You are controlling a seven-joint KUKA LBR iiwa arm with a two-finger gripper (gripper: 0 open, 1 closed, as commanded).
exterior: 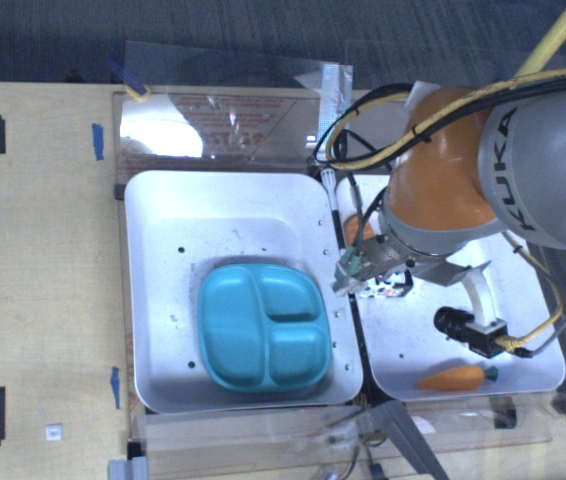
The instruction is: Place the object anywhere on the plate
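**Plate still bare, carrot still in the other bin**

The task looks to be at an early stage. The blue divided plate (263,325) lies in the left bin (163,208), and none of its three compartments shows anything in it. In the right bin (538,368), a small orange carrot (453,377) lies on its side near the front wall, well apart from the plate, with both bin walls between them (this seems the likeliest object for the task). A second orange item (351,230) peeks out beside the bin divider, mostly hidden by the arm, and it is too covered to name.

The gripper (361,266) hangs at the left edge of the right bin, just beside the divider, below the arm's orange band (443,173). How it is set cannot be told at this angle, and nothing is visible in its grasp. It is nowhere near the carrot at the front.

By this reading, everything remains: reach the object, take hold of it, carry it over the divider, and set it on the plate.
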